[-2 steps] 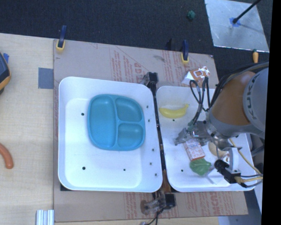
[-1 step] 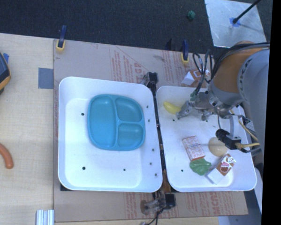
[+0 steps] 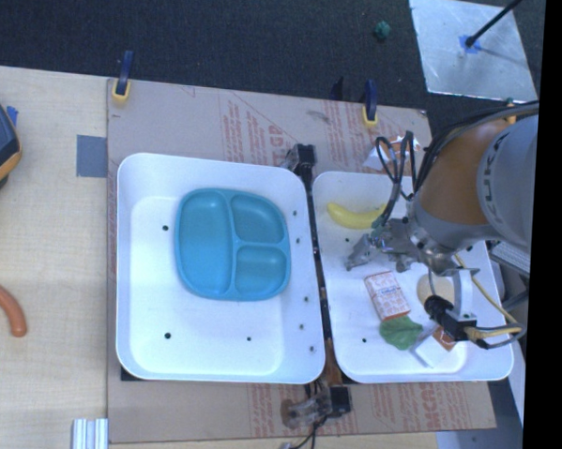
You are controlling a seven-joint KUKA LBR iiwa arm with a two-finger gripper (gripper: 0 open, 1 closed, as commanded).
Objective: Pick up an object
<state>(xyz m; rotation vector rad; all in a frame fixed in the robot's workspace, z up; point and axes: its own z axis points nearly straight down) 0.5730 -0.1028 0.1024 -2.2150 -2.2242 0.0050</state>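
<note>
One arm bends over right bin.

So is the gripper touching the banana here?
Cannot tell. In the camera view the gripper sits just below the banana, but the arm's wrist hides any contact or gap.

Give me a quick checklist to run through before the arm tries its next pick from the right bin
1. Objects present in the right bin: ok; banana, small carton, green item.
2. Gripper over that bin: ok, beside the banana.
3. Something held between the fingers: cannot tell.
4. Carton and green item apart: not ok, they touch.
5. Cables away from targets: not ok, they hang near the green item.
6. Blue tray out of the way: ok, in the left bin.
</note>
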